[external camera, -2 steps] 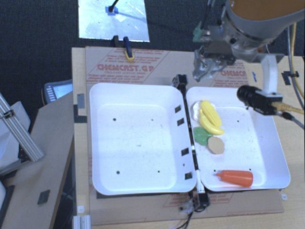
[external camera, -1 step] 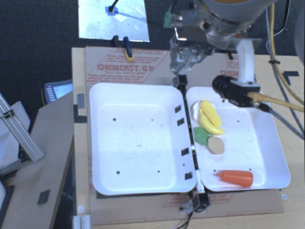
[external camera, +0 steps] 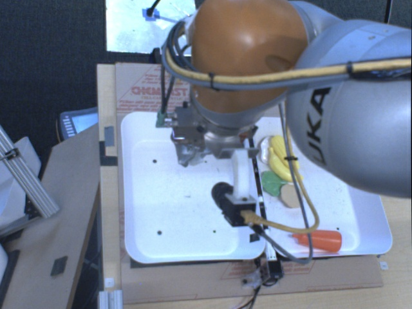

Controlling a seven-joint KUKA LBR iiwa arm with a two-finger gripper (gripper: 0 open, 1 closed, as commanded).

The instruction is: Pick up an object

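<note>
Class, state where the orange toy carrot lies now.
In the camera view's lower right, the toy carrot lies in the right bin by its near rim, below the banana.

KUKA iiwa arm, single, with gripper: seen from above at a slant.
The grey arm (external camera: 360,108) enters from the right and takes up the upper right of the view, part of its dark "KUKA" lettering showing on the casing. The orange band (external camera: 248,37), rounded and glossy, sits top centre above the wrist (external camera: 222,118), which is turned downward. The metal gripper (external camera: 187,148) hangs beneath, left of centre, pointing down. Its front end is hidden by its own body.
</note>
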